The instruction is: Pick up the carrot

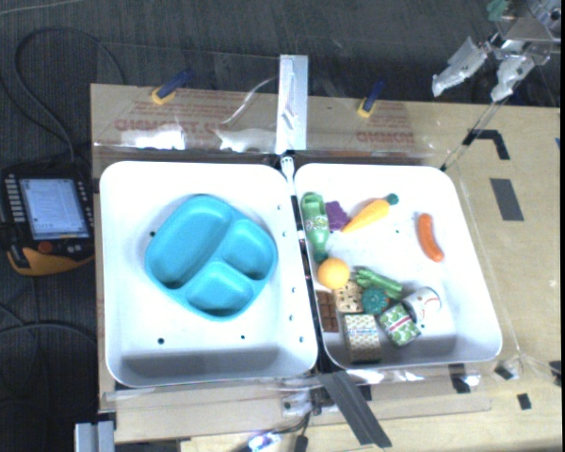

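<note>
Gripper (477, 75) hovering at 1 o'clock above table, fingers spread wide, holding nothing; carrot (371, 213) lying in right bin (471, 252), toward 12 o'clock

Gripper (477, 75) sat at top-right corner, off the bench, fingers spread apart, pointing down-left, holding nothing.

One camera is hanging fixed above the table (523, 252), looking down at a slant, far enough off to be taking in both white bins whole with dark floor showing past the table's far and left edges. The left bin (122, 252) is sitting toward the table's left edge, the right bin (466, 252) beside it, their walls meeting near mid-frame. The table's far edge is running across the upper part, the near edge along the bottom.
</note>
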`<act>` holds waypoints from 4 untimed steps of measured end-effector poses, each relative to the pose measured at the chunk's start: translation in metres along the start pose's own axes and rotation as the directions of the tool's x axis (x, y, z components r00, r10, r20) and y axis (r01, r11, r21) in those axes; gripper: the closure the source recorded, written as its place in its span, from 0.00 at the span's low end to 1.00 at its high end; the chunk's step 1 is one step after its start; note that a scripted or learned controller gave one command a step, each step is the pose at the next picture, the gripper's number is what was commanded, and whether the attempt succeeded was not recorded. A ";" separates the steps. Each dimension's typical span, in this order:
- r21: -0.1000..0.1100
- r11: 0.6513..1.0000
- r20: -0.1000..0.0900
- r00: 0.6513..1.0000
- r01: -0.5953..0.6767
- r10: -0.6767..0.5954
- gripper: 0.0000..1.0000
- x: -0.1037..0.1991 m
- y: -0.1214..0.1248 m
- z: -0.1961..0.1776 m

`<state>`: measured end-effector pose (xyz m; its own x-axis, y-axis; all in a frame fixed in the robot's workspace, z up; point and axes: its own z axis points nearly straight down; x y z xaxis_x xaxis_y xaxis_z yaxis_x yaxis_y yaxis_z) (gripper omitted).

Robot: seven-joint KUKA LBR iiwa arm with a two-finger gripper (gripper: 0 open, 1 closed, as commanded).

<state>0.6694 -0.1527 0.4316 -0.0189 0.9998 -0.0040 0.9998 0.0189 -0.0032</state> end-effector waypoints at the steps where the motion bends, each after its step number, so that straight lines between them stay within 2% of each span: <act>1: 0.002 0.996 -0.002 0.996 0.095 -0.095 0.00 -0.030 -0.036 0.120; 2: 0.001 0.975 -0.005 0.975 0.220 -0.220 0.00 0.022 -0.001 0.255; 3: -0.007 0.927 0.001 0.927 0.375 -0.375 0.00 0.002 0.001 0.334; 4: 0.005 0.980 -0.018 0.980 0.200 -0.200 0.00 -0.060 -0.001 0.331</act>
<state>0.6684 -0.2145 0.1007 -0.2187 0.9757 0.0149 0.9757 0.2189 -0.0089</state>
